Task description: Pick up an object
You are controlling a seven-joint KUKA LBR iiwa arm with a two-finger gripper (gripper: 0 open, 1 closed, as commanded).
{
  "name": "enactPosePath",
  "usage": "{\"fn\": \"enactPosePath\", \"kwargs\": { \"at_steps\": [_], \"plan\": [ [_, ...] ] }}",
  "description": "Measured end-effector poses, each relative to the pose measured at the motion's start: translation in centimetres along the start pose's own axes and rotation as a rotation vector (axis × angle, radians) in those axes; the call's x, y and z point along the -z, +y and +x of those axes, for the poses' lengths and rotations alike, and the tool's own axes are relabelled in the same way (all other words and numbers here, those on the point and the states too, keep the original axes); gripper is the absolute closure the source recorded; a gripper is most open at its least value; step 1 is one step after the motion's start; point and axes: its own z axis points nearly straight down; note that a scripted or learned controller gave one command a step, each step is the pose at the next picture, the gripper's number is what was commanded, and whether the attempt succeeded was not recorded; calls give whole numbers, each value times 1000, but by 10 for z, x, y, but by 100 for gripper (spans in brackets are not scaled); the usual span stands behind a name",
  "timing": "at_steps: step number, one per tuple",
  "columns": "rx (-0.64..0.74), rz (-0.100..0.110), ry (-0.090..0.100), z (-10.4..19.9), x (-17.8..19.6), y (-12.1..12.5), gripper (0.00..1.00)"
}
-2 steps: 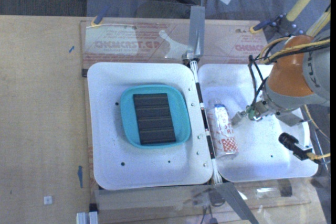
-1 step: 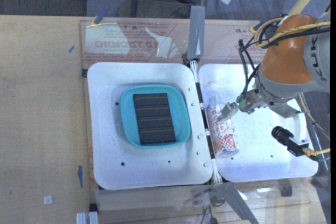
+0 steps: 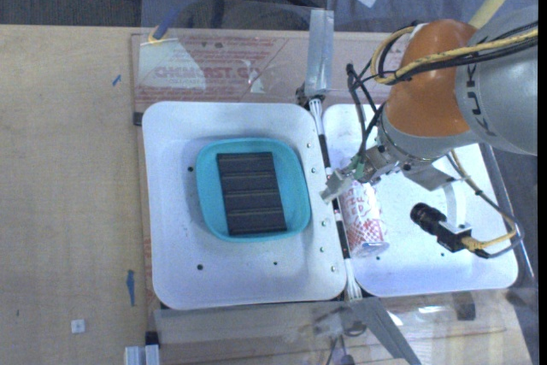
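The task's likeliest object, a red-and-white tube (image 3: 363,218), is seen lying on its side in the right bin (image 3: 479,269), just beside the ridge (image 3: 318,128) where the two bins meet and roughly parallel to it. The gripper (image 3: 346,179) is seen low over the end of the tube that lies farther up the ridge, close against the ridge itself. Whether the claw is wide or narrow cannot be told, and nothing can be seen held in it. The step in hand is judged to be the approach for a grasp. For it to go well, the claw should be shifted a little away from the ridge and down along it, so that the middle of the tube is straddled, not its end. The jaws are best set across the tube's short width, since a round body is likely to roll or squirt out if it is pinched off-centre. Room on the ridge side looks tight, so a descent that catches the bin wall should be guarded against. Across the ridge, in the left bin (image 3: 171,261), a teal tray (image 3: 205,184) bearing a dark ribbed slab (image 3: 250,192) is seen well apart from the work.
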Motion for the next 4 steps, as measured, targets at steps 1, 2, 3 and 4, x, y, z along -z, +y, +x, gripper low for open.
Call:
{"fn": "enactPosePath", "kwargs": {
  "at_steps": [1,2,3,4],
  "plan": [
    [-149,1,0,-46,0,-27,0],
    [-283,-11,0,-81,-44,-60,0],
    [-285,-13,-3,-83,-34,-60,100],
    [-285,-13,-3,-83,-34,-60,0]
  ]
}}
